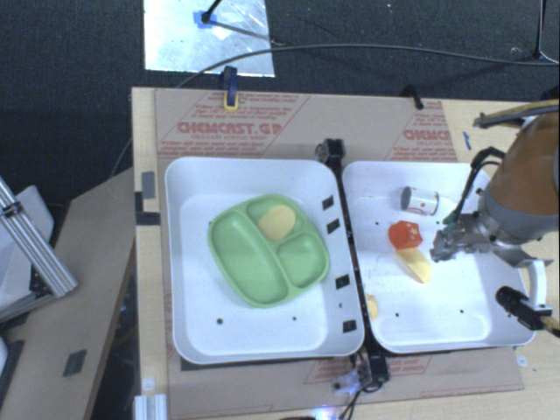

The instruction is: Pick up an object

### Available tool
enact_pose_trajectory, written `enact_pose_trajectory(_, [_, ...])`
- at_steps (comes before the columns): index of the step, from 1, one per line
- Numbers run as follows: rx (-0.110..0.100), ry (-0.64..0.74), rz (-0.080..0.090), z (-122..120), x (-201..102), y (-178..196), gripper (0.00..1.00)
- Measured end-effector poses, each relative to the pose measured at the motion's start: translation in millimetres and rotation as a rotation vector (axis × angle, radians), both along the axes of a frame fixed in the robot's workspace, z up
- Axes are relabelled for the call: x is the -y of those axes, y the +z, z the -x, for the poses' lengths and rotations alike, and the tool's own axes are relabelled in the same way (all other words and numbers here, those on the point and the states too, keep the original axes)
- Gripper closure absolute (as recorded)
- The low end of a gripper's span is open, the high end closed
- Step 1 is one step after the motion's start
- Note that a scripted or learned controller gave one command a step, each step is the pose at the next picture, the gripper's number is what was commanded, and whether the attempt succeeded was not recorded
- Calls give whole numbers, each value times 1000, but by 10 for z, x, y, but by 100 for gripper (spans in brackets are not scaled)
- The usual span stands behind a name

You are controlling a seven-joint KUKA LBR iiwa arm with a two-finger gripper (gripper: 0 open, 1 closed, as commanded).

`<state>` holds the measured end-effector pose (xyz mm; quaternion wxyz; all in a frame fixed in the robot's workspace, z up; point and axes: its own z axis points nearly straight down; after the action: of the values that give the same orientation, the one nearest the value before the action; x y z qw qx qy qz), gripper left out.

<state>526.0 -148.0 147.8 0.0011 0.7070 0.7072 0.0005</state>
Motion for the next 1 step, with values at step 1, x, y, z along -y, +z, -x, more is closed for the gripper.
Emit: enact_pose_trajectory(1, [0,0,0,-11,104,527,100])
